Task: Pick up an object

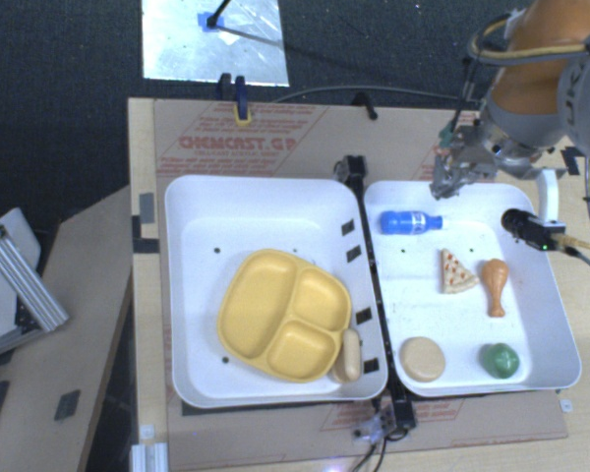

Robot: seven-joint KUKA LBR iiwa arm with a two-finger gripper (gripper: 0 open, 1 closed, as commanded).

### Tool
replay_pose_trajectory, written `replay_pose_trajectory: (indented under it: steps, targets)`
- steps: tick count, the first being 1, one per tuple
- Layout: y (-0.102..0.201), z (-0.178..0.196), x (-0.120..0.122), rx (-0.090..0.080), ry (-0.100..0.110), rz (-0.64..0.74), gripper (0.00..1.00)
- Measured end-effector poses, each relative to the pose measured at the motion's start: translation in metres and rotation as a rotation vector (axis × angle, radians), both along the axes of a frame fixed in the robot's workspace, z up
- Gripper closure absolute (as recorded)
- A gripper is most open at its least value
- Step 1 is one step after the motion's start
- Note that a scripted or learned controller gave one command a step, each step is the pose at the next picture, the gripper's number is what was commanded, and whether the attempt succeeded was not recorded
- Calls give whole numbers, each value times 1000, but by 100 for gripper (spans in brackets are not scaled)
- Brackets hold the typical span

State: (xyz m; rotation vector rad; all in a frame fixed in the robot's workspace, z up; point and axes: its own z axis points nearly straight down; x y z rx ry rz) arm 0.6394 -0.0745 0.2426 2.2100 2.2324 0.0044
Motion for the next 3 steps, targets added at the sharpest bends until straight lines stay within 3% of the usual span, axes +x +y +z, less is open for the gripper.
replay_pose_trajectory:
  steps: [2, 3]
  targets:
    - [111, -22, -2, 1, 1, 0, 100]
    - [162, -15, -6, 1, 1, 0, 100]
